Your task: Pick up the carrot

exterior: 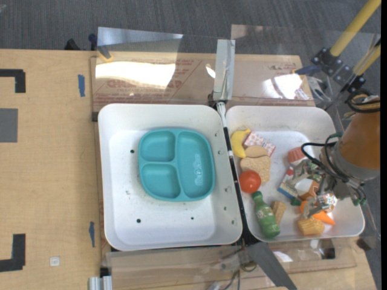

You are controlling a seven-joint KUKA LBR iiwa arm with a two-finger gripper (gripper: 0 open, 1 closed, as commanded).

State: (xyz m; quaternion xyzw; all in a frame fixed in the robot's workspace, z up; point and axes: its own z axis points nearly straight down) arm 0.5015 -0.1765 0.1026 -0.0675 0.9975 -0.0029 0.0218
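The carrot [327, 218], a small orange piece, lies at the front right of the right bin [284, 118], beside a tan bread piece [310, 226]. My gripper [315, 199] reaches in from the right and hangs low just over the clutter, directly behind and left of the carrot. The wrist with its orange band [364, 144] rises above it. Cables and gripper parts cover whatever lies between the gripper and the bin floor, and I cannot tell whether anything is held.
The right bin also holds a banana [240, 141], a pink packet [260, 142], a red tomato [250, 180], a green bottle [266, 213], a red can [296, 156] and a blue-white box [289, 189]. A teal divided plate [177, 164] lies in the left bin [115, 180].
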